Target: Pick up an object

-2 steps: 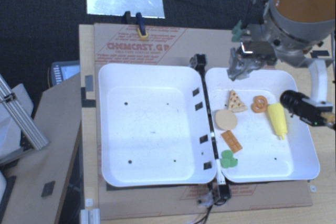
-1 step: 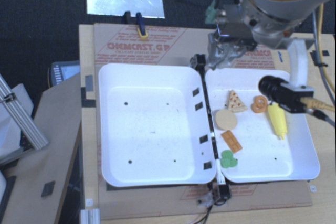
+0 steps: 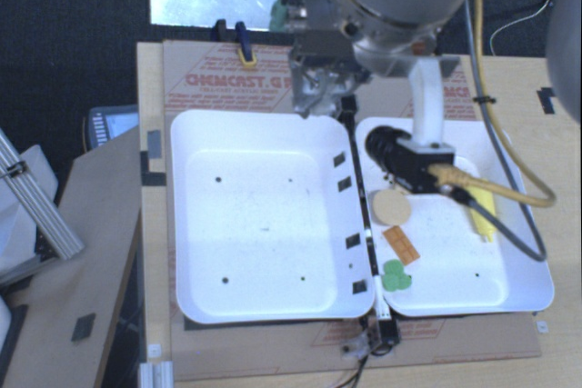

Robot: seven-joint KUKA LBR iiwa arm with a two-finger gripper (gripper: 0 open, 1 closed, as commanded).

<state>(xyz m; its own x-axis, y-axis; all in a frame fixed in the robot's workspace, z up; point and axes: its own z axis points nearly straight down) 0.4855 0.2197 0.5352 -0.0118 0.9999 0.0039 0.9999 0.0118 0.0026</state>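
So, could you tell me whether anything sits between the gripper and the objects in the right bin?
Nothing visible blocks them. The gripper hangs above the bins' far edge, while the tan disc, orange block and green piece lie uncovered.

tan disc point(image 3: 393, 209), orange block point(image 3: 401, 245), green piece point(image 3: 395, 276)

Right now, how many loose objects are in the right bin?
4 visible in the right bin: tan disc, orange block, green piece along its left side, yellow item further right. The arm may hide more.
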